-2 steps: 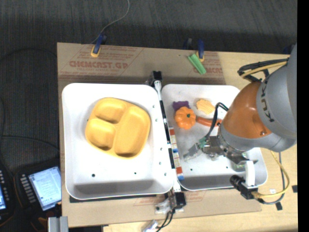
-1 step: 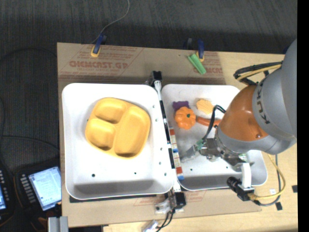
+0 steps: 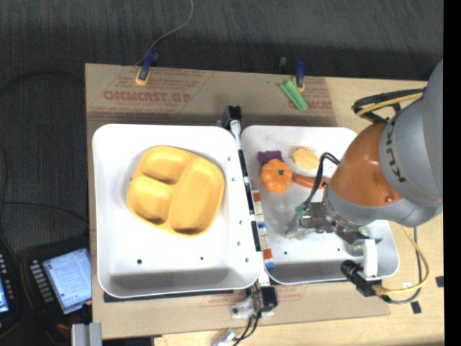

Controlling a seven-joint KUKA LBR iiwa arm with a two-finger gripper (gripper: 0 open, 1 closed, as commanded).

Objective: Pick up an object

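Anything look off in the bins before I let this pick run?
Nothing spilled or damaged. One oddity: a green marker-like object lies on the cardboard beyond the right bin, outside both bins. The yellow tray sits slightly skewed in the left bin.

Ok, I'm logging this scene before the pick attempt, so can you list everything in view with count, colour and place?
Bins: 2, white, side by side on the bench.
Divided tray: 1, yellow, upside down or not I cannot tell, in the middle of the left bin.
Pumpkin: 1, orange with green stem, upper left of the right bin.
Purple piece: 1, purple, just above the pumpkin.
Pale round item: 1, yellowish, upper middle of the right bin.
Clamps: 2, blue, on the board's far edge.
Green stick: 1, green, on the board above the right bin.
Screen device: 1, dark, lower left off the bench.
Arm: 1, grey with orange band, over the right bin.
Gripper: 1, dark, low in the right bin.
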